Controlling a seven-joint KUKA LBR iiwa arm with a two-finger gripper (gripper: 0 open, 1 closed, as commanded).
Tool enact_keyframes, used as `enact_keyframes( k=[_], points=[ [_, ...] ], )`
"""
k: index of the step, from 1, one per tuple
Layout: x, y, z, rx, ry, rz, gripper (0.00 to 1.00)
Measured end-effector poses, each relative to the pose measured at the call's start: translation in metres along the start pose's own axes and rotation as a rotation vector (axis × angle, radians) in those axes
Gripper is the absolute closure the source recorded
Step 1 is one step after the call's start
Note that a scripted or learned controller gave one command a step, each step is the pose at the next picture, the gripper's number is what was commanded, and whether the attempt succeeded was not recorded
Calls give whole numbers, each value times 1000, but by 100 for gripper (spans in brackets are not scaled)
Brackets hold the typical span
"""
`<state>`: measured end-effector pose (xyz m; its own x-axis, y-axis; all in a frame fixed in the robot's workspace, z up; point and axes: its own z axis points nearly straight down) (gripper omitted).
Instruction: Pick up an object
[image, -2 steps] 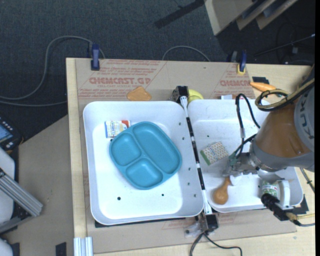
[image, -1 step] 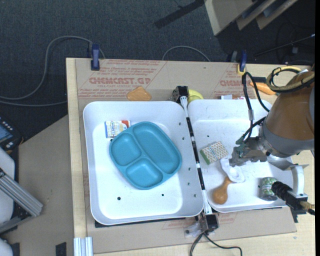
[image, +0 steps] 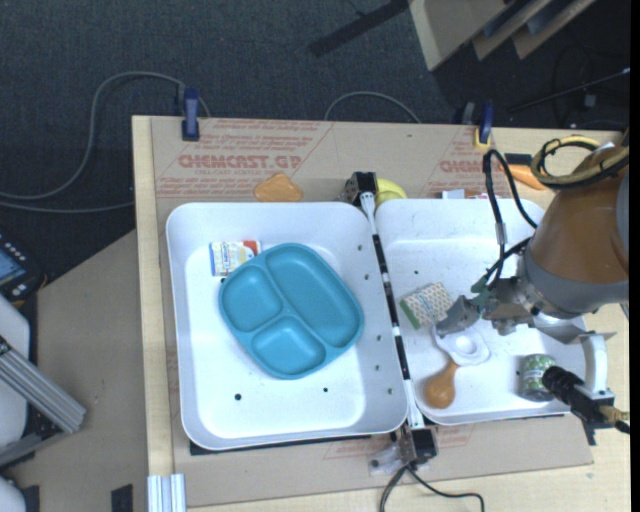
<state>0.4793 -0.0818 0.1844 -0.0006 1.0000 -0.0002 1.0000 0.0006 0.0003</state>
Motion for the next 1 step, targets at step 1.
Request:
enact_keyframes(
  k=[1],
  points=[
    [-29,11,105,3,0,3,0]
  ],
)
